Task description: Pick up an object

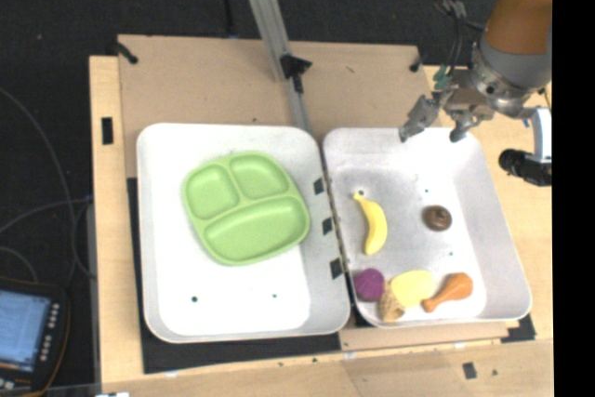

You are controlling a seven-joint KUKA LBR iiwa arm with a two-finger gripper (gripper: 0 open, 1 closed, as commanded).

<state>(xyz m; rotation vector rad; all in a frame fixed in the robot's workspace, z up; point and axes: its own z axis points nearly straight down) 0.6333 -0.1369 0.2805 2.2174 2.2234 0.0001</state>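
Up at the top right, the gripper (434, 125) hangs over the far rim of the right bin (493, 191), its two fingers (412, 126) spread apart with nothing between them. Down in that bin, the pickings are all sitting untouched: a yellow banana (372, 222) lies lengthwise near the left wall, a small brown round piece (437, 218) sits just to its right, well apart from it. Along the near edge there's a purple lump (369, 284), a pale yellow piece (412, 284) just beside it, a tan cone-like bit (390, 306) tucked below them, and an orange drumstick (449, 291) angled to the right. Over in the left bin (158, 228), a green divided plate (246, 208) rests alone, tilted askew. No lettering or brand marks can be read on anything here.
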